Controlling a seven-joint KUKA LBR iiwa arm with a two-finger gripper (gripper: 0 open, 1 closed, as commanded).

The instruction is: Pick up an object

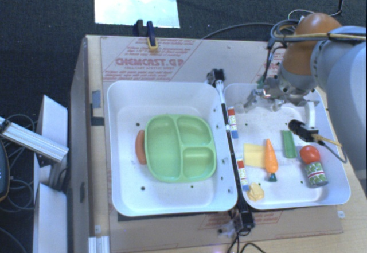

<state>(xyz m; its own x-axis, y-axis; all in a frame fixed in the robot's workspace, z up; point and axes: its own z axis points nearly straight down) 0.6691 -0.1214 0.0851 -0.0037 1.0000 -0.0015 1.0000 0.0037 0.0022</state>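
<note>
Gripper [265, 98] hangs at 12 o'clock over right bin [343, 191]; grip state not discernible. Candidates lie toward 6: carrot [270, 157] on cheese [253, 154], green stick [288, 144], can [313, 168]. Risk, judged: carrot rolls off cheese, or fingers catch two neighbours.

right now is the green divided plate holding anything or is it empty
Empty. The green divided plate in the left bin shows bare compartments; the orange sausage-like piece lies beside its left edge, on the bin floor.
</note>
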